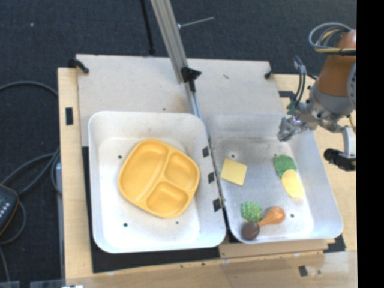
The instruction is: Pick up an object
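Arm over the right bin's far right corner.
The tool [288, 128] hangs there; I cannot tell its state. A yellow piece [293, 183] lies near that bin's right edge.

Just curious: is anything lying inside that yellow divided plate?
The yellow plate in the left bin shows three bare compartments with nothing in them. Whatever lies beneath the plate is covered.

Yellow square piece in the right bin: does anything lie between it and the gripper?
Nothing visible does. The yellow square piece lies alone on the bin floor's left part, the gripper hangs over the far right corner, and bare floor of the right bin runs between them.
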You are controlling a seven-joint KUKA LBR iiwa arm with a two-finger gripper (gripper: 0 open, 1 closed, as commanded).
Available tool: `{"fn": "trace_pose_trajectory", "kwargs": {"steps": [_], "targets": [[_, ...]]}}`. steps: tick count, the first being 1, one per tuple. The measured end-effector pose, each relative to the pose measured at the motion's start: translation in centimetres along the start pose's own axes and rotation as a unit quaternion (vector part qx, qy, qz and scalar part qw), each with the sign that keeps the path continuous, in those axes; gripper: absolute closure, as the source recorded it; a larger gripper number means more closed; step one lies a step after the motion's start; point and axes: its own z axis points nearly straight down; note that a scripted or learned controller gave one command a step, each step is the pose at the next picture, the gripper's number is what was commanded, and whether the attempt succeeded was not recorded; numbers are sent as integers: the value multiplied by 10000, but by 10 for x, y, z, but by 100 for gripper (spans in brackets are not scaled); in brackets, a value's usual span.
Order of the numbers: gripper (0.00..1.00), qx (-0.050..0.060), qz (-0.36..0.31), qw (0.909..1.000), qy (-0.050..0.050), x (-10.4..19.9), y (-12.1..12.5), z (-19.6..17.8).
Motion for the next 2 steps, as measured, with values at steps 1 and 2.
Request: {"fn": "trace_pose_trajectory", "kwargs": {"steps": [1, 2], "targets": [[100, 1, -2, 10000, -2, -1, 3, -45], [100, 1, -6, 10000, -2, -2, 4, -83]]}}
